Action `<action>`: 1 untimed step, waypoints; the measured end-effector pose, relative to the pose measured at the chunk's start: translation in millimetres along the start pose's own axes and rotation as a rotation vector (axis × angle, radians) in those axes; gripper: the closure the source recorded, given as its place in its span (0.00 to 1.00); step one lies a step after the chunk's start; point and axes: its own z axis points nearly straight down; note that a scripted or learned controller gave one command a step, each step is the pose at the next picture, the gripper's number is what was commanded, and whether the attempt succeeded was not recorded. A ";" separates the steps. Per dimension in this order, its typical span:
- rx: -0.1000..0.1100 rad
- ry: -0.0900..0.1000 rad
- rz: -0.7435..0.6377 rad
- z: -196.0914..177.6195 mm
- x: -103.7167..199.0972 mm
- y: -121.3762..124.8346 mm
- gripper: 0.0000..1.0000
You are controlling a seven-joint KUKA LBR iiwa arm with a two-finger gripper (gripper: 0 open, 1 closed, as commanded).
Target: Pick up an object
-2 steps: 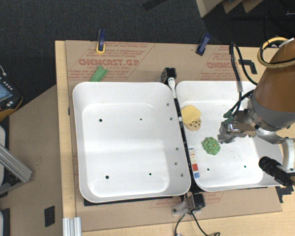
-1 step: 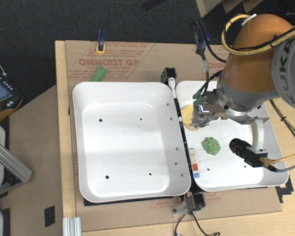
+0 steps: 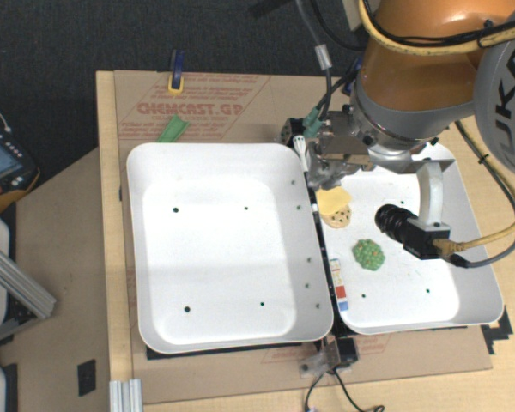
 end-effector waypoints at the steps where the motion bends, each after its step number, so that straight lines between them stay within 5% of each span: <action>1: 0.012 -0.004 0.009 5.8 -5.1 -1.0 0.00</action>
